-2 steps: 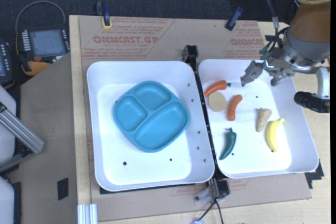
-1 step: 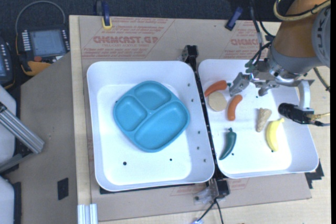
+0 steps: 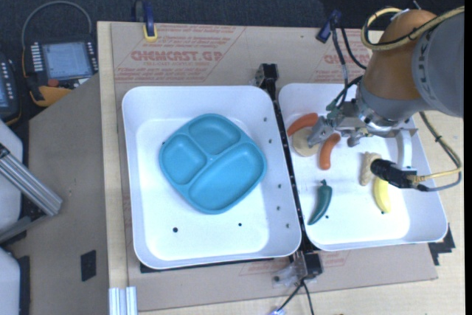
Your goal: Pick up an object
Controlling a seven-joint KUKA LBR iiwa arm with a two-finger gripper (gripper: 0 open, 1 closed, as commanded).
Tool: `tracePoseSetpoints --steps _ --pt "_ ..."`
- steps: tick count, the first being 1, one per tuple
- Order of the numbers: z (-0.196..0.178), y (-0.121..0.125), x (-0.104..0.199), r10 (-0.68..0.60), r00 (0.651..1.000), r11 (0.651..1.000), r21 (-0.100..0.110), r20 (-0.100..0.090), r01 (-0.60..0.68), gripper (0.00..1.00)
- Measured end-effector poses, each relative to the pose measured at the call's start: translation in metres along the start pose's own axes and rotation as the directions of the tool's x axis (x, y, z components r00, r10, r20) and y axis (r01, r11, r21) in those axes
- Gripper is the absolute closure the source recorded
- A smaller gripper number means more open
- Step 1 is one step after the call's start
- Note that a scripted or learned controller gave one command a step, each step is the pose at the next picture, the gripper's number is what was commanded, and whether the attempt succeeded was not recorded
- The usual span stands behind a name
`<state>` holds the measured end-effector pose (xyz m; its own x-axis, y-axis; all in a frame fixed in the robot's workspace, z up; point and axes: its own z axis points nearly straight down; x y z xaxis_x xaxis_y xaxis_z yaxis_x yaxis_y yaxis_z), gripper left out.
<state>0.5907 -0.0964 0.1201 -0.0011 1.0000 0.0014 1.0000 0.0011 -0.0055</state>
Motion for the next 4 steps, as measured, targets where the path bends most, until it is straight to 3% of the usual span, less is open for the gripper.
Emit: tracePoseSetpoints --steps 1,2,4 --pt "0.033 0.002 0.001 0.001 1.0 1.0 -0.006 -0.002 -0.001 0.0" --pt "0.019 0.004 0.001 0.002 1.0 1.0 -0.016 -0.001 -0.002 1.0" --pt "-0.087 0.004 0.007 -0.001 1.0 1.0 -0.013 0.002 0.001 1.0"
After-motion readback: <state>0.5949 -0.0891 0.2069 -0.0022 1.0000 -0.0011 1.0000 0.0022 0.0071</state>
